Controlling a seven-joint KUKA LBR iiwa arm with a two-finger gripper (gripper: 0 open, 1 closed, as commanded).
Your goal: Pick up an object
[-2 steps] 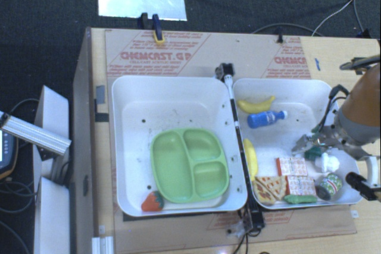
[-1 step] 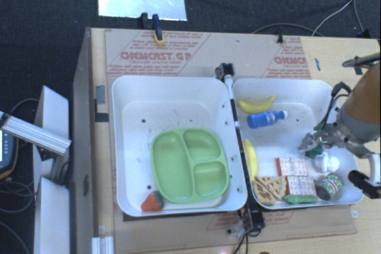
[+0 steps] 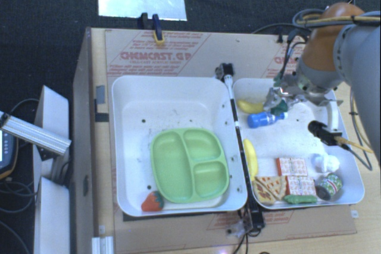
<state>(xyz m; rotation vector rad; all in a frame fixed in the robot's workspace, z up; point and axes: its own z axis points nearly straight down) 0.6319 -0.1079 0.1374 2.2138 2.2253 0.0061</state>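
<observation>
Just below the gripper's tip, the small blue plastic bottle (image 3: 262, 120) looks smooth with a slight sheen. To its left, the yellow banana-shaped toy (image 3: 250, 106) has a glossy, moulded plastic skin. Both rest in the shallow white plastic bin (image 3: 351, 178), which is smooth and faintly speckled. Farther left of the jaws, the pale green three-compartment plastic tray (image 3: 189, 165) is matt and even. The brown bench board (image 3: 178, 53) looks like printed protective paper, flat and dull.

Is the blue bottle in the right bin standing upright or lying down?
Lying down: the blue bottle rests on its side on the right bin floor.
</observation>
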